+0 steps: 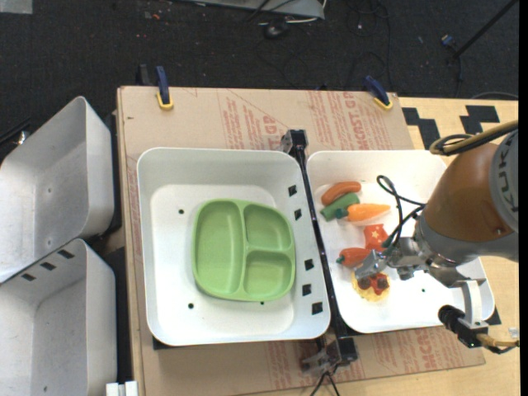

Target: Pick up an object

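In the right bin [429,316], the gripper [373,269] hangs right over a small red toy [378,284], its tips touching or just above it, though whether they grasp it cannot be told.

This is a robotics lab: a cardboard-covered bench [247,114] held by yellow clamps [164,97], two white bins [157,221], loose cables [363,7] on a dark carpet floor [74,48], and a robot arm [474,200].

Red mirrored lettering on the cardboard sheet [247,118] cannot be read.
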Action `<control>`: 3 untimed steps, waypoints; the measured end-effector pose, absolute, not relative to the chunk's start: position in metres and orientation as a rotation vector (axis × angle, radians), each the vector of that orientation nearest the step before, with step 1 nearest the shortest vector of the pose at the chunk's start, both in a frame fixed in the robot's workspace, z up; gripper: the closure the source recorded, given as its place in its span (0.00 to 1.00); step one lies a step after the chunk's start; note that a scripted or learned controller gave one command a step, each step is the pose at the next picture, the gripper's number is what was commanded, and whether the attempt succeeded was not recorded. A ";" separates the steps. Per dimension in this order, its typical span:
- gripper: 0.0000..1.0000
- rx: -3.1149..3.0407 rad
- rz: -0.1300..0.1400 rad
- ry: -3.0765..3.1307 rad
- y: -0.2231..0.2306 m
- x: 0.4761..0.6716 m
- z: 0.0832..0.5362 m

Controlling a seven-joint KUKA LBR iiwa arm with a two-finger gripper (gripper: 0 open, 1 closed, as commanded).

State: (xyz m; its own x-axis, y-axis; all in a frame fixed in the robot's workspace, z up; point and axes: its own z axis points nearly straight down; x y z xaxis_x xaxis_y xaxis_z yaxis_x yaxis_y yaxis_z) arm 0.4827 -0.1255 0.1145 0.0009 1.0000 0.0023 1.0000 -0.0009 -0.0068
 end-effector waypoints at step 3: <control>1.00 -2.223 -0.005 -2.228 -0.127 0.491 0.162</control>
State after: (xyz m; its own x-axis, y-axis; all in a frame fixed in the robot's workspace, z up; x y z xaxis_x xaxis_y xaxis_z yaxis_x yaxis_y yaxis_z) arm 0.4909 -0.1267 0.1621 -0.0023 1.0000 -0.0016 1.0000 0.0023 0.0057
